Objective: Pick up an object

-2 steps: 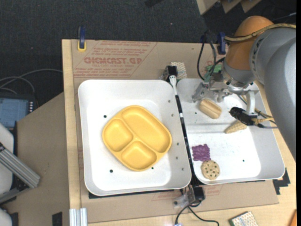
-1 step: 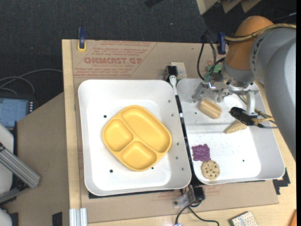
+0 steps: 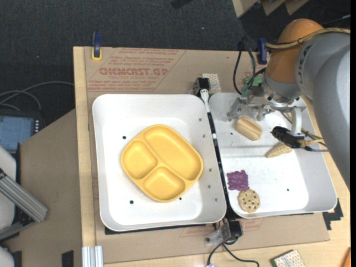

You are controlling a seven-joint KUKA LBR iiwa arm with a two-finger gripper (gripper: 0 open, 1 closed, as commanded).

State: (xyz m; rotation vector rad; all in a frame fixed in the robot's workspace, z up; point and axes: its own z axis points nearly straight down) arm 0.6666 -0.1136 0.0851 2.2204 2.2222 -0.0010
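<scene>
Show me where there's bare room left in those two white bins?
Right bin: bare floor right of the purple grapes and cookie. Crowded at its top around the claw. Left bin: bare margins around the yellow tray.

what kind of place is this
Probably a robotics lab bench: a grey arm reaches over two white bins holding toy food, such as a cookie, on a clamped board with loose cables.
</scene>
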